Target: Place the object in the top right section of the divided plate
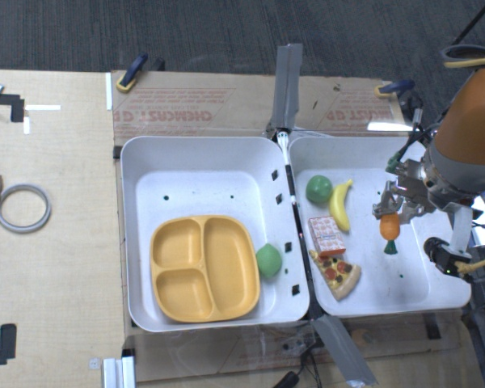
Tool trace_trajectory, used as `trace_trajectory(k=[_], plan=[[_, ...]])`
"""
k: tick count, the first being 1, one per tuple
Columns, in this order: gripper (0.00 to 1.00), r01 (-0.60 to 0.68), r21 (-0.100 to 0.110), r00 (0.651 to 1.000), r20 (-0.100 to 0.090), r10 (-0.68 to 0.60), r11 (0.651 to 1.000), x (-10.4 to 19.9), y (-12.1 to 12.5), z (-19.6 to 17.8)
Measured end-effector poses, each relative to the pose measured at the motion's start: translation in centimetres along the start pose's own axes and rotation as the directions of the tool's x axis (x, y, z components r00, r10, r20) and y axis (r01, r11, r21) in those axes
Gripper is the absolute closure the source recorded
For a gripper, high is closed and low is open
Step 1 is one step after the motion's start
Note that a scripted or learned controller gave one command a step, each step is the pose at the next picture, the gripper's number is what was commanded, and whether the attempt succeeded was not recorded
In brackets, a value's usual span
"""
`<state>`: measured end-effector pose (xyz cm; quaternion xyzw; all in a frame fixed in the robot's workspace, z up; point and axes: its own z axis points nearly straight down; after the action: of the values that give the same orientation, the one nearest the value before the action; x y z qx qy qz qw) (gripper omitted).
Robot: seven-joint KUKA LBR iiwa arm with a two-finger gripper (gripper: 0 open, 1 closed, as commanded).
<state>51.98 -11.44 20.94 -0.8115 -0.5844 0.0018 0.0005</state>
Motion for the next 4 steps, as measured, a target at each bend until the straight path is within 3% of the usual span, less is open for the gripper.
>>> trace_trajectory(k=[1, 2, 3, 4], plan=[[1.00, 0.317, 0.000, 0.949, -0.001, -0.317, 0.949, 2.2, -4.5, 1.9], [1.00, 0.628, -0.001, 0.778, -0.001, -0.628, 0.778, -0.2, -4.1, 7.2], [1.00, 0.858, -0.007, 0.514, 0.007, -0.858, 0.514, -0.7, -4.0, 11.1], [1.00, 0.989, -0.004, 0.149, 0.011, -0.989, 0.148, -0.5, -2.2, 11.3]])
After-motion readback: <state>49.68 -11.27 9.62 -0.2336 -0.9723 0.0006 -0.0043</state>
